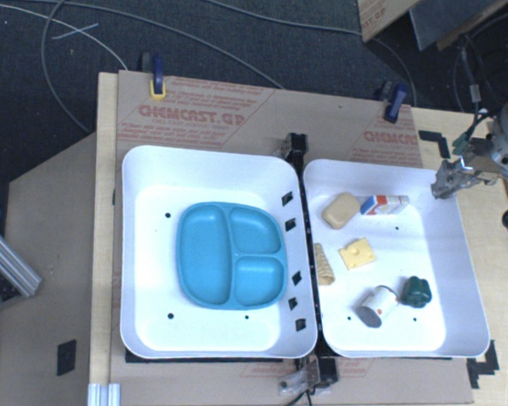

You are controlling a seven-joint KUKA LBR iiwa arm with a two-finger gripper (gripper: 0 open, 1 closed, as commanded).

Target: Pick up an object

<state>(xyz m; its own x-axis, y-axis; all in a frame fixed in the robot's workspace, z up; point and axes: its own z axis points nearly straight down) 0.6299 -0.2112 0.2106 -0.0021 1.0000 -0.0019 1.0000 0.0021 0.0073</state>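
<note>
Here, two white bins [138, 232] sit on a cardboard-topped bench [200, 106] over dark carpet [54, 68]; end effector [448, 180] state unclear.

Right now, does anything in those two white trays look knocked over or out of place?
One thing: the small white and grey cup in the right bin lies on its side, beside the dark green object. The blue divided plate sits flat in the left bin. Nothing looks spilled or broken.
</note>
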